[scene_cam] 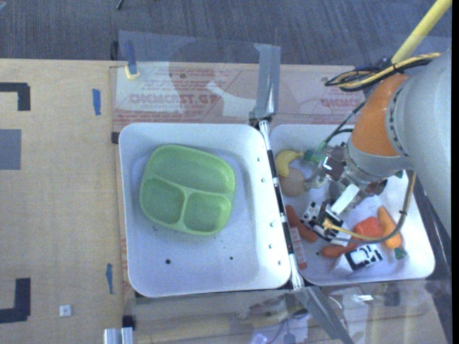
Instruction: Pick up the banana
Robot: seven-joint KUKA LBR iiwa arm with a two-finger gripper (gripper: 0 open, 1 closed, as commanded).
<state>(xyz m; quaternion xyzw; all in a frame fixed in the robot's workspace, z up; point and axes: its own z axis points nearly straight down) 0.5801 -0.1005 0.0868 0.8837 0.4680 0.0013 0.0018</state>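
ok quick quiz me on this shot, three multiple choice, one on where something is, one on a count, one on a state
1. Where does the banana lie?
a) on the green plate
b) in the bin under the arm
c) held up in the air

2. How many hollows does the green plate have?
a) two
b) five
c) three

3. How does the green plate sit?
a) right way up
b) upside down
c) standing on its edge

Answers:
1 b, the banana rests in the far corner of that bin, next to the wall between the two bins.
2 c, one long hollow and two smaller ones show.
3 a, the hollows face the camera and the plate lies flat.
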